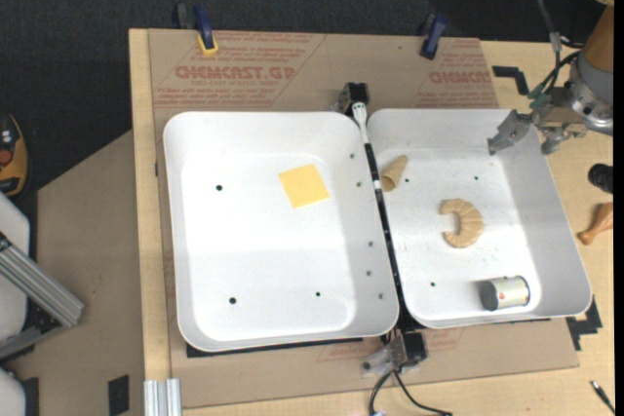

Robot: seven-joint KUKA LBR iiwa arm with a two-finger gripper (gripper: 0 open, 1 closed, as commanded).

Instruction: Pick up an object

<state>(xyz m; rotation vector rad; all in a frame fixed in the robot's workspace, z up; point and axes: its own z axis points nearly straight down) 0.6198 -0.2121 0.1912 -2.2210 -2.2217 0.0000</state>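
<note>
Jaws (527, 135) spread apart, holding nothing, over right bin's (546, 209) far right corner; croissant (462, 221) well apart.

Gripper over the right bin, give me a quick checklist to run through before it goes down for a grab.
1. Gripper carries nothing: ok, nothing between its fingers.
2. Fingers spread: ok, they look apart.
3. Targets in right bin: ok; croissant, cone, small can.
4. Gripper above a target: not ok, it hangs near the bin's far right corner.
5. Croissant has room around it: ok.
6. Cone free of the wall: cannot tell.
</note>
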